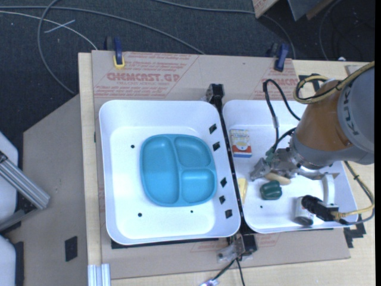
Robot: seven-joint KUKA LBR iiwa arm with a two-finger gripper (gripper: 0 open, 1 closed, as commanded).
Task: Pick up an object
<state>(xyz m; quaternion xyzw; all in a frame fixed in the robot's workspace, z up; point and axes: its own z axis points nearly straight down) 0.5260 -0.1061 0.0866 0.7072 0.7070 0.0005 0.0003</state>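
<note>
gripper (271, 170): centre-right of frame, low in right bin (256, 115), finger state indiscernible; green object (271, 190) just below, apparently not yet lifted.

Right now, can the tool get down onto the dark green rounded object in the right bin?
Probably yes: the tool hangs just above the dark green rounded object, and nothing lies over it.

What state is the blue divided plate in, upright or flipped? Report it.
Upright: the blue divided plate lies in the left bin with its three compartments facing up, nothing visible in them.
</note>
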